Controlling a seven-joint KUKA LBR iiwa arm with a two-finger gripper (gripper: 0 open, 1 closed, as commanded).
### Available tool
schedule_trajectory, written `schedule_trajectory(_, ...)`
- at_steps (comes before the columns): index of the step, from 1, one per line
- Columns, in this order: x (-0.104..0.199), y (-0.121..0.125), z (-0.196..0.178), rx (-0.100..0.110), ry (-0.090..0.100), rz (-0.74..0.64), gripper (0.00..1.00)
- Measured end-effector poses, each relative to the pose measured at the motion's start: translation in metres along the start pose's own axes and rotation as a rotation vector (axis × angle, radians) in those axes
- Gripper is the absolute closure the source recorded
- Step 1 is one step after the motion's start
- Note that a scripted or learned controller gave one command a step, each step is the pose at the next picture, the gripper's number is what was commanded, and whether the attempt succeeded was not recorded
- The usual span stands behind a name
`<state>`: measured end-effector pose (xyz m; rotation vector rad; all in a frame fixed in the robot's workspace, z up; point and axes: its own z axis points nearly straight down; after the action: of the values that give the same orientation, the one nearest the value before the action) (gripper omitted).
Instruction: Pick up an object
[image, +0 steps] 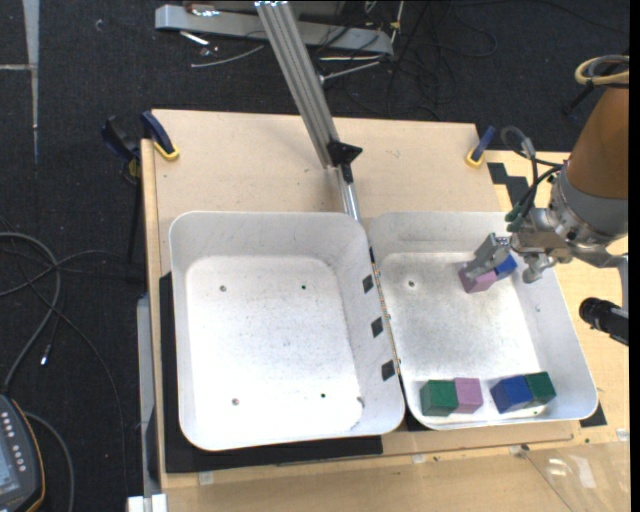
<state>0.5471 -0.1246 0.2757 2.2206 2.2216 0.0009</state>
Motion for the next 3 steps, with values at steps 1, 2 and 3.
schedule_trajectory(1, -0.064, 0.068, 0.116, 0.003, -0.002, 0.003, 0.00)
schedule_trajectory(2, -0.063, 0.069, 0.100, -0.003, -0.003, -0.001, 1.00)
schedule_trajectory(3, -0.062, 0.069, 0.101, -0.002, -0.003, -0.002, 0.00)
